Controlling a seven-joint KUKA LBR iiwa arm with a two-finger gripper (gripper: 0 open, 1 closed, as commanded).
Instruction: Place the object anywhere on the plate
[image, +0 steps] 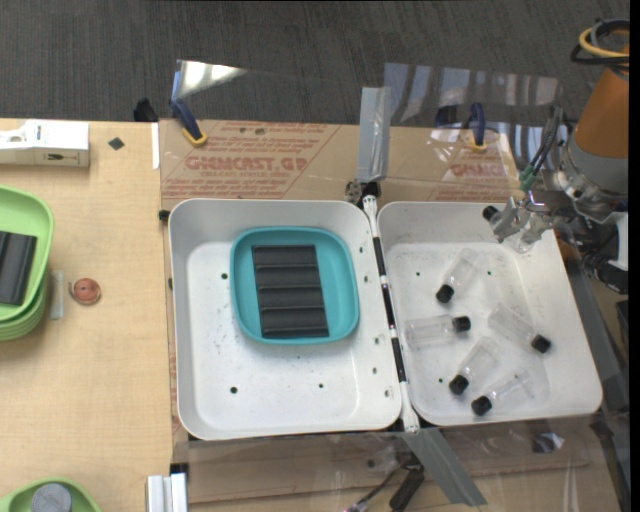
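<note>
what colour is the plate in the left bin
Teal, with a dark ribbed insert; the plate shows best in the camera view.

One fixed camera looks down from above at a slant and from moderate height. It takes in both white bins: the left bin (200, 400) in the frame's middle, the right bin (560, 390) toward the right. The counter (90, 400) fills the left side, and dark floor (300, 40) crosses the top.
</note>
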